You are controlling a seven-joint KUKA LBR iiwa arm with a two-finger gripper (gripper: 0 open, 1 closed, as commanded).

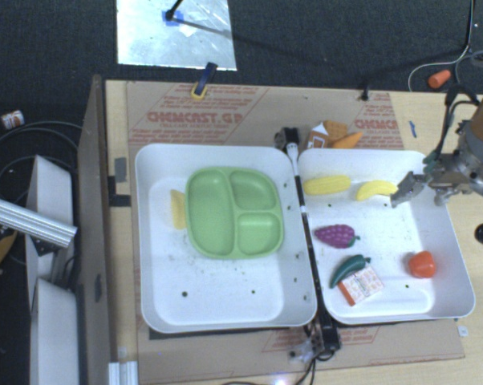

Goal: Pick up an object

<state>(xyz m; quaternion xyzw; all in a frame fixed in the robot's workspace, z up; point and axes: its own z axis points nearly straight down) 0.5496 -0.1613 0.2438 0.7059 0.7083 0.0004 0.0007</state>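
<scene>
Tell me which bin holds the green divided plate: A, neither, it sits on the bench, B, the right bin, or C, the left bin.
C: the green divided plate lies inside the left bin, while the right bin holds the toy foods.

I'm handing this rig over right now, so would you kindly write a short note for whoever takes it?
Gripper: over the right bin's upper right edge, beside the banana; nothing visible between its fingers.
Right bin: corn cob, banana, purple grapes, green pepper, small red-and-white packet, tomato.
Left bin: green divided plate.
Done: nothing picked.
Left: grasp and lift one object.
</scene>
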